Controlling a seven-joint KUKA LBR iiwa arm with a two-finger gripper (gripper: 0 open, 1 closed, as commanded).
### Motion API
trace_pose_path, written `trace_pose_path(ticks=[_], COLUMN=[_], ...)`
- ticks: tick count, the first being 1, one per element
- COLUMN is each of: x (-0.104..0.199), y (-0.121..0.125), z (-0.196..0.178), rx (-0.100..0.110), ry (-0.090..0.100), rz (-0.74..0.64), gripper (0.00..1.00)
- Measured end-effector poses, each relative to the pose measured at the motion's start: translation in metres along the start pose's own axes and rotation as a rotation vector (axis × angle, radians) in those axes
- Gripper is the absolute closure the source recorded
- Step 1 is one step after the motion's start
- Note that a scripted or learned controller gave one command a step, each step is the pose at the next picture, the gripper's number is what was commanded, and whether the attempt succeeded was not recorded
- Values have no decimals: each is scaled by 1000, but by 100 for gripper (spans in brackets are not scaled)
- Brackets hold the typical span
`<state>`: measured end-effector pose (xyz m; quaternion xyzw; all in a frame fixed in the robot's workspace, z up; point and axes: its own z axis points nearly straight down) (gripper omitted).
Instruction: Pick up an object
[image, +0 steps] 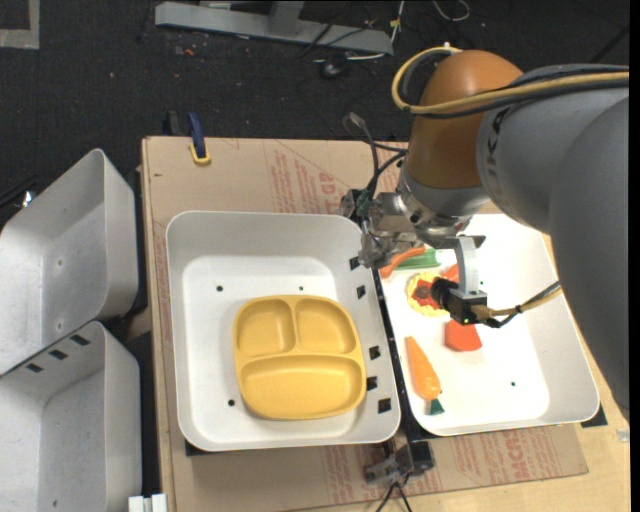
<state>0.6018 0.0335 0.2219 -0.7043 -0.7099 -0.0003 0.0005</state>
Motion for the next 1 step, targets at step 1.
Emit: trace_pose_path(ticks=[1], x=[46], y=[13], z=[-14], rx=[-3], ry=[1], rz=[1], gripper=[100])
